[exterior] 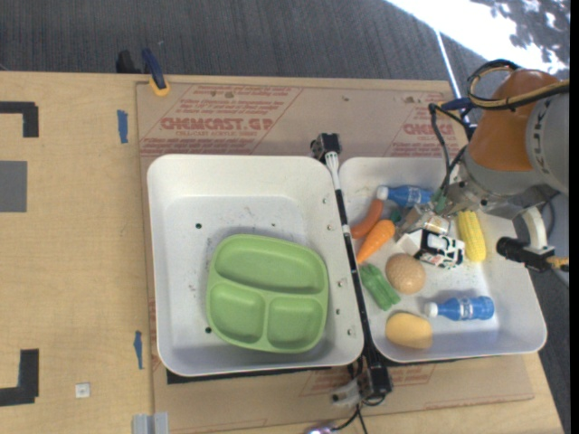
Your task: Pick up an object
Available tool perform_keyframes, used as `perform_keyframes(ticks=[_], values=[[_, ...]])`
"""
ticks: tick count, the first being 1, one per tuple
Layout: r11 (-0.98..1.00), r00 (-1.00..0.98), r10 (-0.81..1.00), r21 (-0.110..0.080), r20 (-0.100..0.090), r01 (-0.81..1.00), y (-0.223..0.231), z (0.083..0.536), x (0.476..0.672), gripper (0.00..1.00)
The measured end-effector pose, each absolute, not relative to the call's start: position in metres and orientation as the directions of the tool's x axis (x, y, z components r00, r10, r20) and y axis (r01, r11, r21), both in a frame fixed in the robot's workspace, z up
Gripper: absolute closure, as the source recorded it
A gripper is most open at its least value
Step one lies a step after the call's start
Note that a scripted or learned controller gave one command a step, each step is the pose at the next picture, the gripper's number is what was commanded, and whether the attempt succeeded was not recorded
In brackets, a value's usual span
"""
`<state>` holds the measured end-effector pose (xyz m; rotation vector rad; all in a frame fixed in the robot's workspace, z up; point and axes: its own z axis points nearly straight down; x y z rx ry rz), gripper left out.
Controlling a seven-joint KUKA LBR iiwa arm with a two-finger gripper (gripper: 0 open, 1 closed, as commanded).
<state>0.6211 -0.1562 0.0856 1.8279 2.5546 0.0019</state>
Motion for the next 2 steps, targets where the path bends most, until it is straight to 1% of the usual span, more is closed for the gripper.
perform_keyframes(ticks=[1,2], values=[[0.323,-0.323,0.946,0.002,-0.009,0.946,-0.105,0.0874,0.6135,0.0],[0.324,-0.324,0.946,0.007,-0.004,0.946,-0.1008,0.0971,0.6147,1.0]])
